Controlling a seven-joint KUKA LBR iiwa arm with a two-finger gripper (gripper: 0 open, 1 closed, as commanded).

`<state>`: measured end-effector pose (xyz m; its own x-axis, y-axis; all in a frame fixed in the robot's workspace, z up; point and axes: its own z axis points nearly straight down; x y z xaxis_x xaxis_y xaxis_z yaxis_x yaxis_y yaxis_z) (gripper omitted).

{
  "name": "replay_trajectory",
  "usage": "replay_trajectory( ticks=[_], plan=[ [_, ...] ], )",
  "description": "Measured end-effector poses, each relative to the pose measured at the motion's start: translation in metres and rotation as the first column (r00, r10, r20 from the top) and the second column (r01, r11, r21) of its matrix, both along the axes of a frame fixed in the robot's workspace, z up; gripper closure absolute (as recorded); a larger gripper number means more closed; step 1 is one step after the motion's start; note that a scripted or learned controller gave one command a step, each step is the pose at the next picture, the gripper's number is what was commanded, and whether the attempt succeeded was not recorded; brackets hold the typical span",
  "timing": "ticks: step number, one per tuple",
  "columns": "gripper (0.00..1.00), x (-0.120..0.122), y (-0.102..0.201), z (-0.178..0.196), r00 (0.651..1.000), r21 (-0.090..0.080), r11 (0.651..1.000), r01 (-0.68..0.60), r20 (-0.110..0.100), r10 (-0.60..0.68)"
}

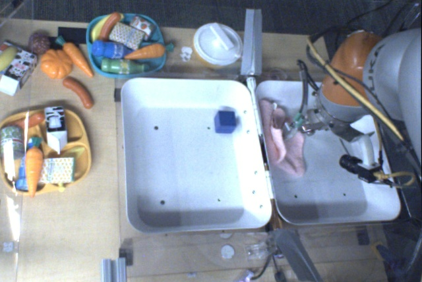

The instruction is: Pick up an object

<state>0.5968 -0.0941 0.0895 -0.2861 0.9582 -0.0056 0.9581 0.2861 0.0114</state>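
Observation:
A small blue cube (225, 121) lies in the left white bin (165, 201), toward its upper right. A crumpled pink cloth (285, 145) lies along the left side of the right white bin (343, 208). My gripper (295, 124) hangs low over the right bin, at the cloth's upper right edge and seemingly touching it. The grey arm with its orange band (353, 66) reaches in from the right behind it.
The bins meet along a narrow divider (262, 142). A blue bowl (125, 43) of toy food and a white lid (217, 43) sit behind the left bin. A yellow plate (43, 152) of toys and loose toy vegetables (66, 63) lie at the left.

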Motion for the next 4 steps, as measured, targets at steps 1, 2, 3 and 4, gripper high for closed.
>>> replay_trajectory(
  ticks=[1, 2, 3, 4],
  plan=[
    [1.00, 0.003, 0.000, 0.013, 1.000, -0.001, 1.000, 0.000, 0.008, 0.000],
    [0.00, 0.003, 0.000, 0.013, 1.000, -0.002, 1.000, 0.000, 0.008, 0.000],
    [0.00, 0.025, -0.008, 0.001, 0.999, 0.002, 0.999, 0.045, -0.001, -0.045],
    [1.00, 0.027, -0.007, 0.012, 0.999, 0.002, 0.999, 0.040, 0.005, -0.040]
  ],
)
